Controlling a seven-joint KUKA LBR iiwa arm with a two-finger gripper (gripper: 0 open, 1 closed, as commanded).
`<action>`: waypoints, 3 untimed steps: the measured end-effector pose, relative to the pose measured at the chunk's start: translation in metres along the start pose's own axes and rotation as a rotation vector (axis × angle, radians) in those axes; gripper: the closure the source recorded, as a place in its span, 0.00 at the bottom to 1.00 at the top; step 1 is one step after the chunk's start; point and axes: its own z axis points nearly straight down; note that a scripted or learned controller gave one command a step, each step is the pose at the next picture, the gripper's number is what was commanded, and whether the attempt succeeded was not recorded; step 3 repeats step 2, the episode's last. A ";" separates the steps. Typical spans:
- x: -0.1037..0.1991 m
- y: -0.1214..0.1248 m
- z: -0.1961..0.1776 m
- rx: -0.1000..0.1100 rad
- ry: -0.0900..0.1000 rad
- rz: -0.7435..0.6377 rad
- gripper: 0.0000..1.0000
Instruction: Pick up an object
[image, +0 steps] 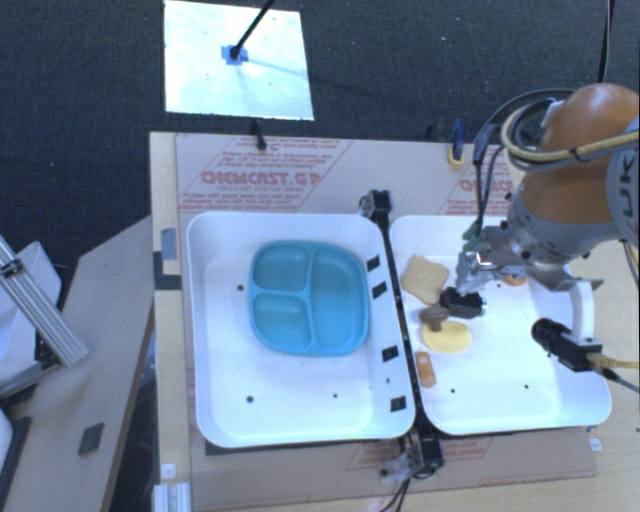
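Hanging low over the right bin (520, 400), the gripper (463, 301) has an unreadable grip state.

I see my gripper (463, 300) low in the right bin (520, 405), near that bin's upper left, its dark tip just above a pale yellow disc (448, 338) and just right of a tan bread-like slice (424, 279). A small orange piece (427, 372) lies lower, by the divider. In the left bin (225, 400) sits a blue sectioned plate (306, 298), near the centre of the frame
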 end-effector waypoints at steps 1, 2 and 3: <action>0.059 0.007 0.008 0.000 0.000 -0.002 1.00; 0.106 -0.001 0.023 0.001 0.000 0.001 1.00; 0.106 -0.001 0.023 0.001 0.000 0.001 1.00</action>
